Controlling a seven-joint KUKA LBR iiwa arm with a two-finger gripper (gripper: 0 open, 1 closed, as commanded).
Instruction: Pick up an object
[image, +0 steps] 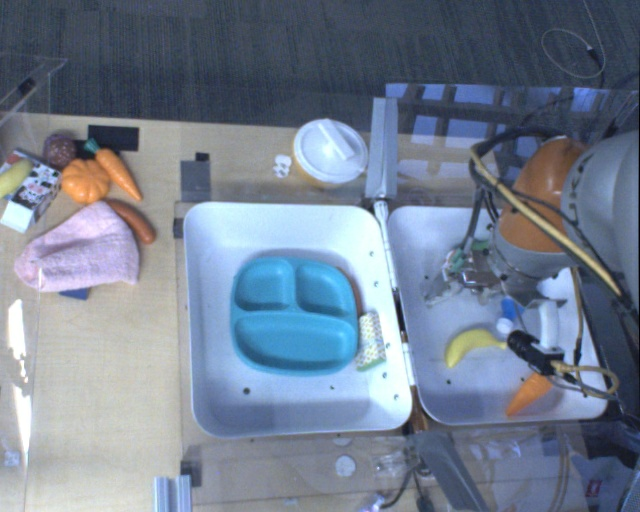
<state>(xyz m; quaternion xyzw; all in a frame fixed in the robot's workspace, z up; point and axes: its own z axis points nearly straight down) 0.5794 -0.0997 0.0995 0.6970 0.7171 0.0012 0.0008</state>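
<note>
Banana (474, 345) in right bin (432, 395), just below and left of gripper (462, 278). Carrot (527, 395) further below, right. Gripper low over bin floor; grip state: cannot tell. Blue tray (293, 315) in left bin, well left.

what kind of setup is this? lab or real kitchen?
Most likely a robotics lab pick-and-place bench, not a kitchen: two white bins side by side, toy food such as a banana and carrot, and a cabled arm reaching over the right bin.

Two white bins (200, 300), one blue tray (295, 312), one banana (470, 346), two carrots (118, 172).
</note>
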